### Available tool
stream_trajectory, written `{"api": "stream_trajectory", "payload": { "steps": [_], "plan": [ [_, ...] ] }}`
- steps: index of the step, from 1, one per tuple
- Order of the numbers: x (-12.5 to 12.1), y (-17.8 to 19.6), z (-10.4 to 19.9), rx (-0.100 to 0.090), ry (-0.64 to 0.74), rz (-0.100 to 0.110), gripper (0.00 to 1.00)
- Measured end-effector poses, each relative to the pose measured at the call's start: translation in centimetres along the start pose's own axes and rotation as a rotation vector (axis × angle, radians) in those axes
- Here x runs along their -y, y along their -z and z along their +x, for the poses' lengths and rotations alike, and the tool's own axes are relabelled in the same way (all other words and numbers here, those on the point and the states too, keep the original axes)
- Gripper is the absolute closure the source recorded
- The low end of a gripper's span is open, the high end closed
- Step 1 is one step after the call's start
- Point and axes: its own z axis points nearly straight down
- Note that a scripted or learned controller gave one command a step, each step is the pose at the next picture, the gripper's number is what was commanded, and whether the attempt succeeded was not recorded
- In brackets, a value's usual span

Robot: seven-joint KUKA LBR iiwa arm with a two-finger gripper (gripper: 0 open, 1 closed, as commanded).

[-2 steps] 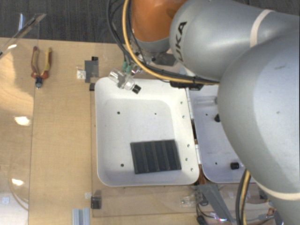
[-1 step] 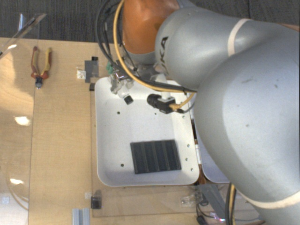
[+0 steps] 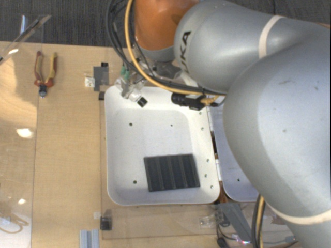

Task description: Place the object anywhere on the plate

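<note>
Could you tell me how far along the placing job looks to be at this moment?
Nothing looks placed yet: the dark ribbed plate in the left bin has nothing on it. The gripper is at the bin's far edge; I cannot tell whether it holds anything. Carrying an object to the plate remains.

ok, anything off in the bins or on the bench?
Nothing looks spilled or broken. The dark ribbed plate lies slightly askew near the left bin's front edge. Pliers lie on the bench, outside the bins. The end effector is at the bin's far corner.
</note>
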Motion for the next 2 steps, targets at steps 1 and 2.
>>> {"api": "stream_trajectory", "payload": {
  "steps": [1,2],
  "plan": [
    [0.2,-5.9,-0.2,-0.001,-0.226,0.003,1.00],
    [1.3,0.5,-1.9,0.001,0.087,-0.002,1.00]
  ]
}}
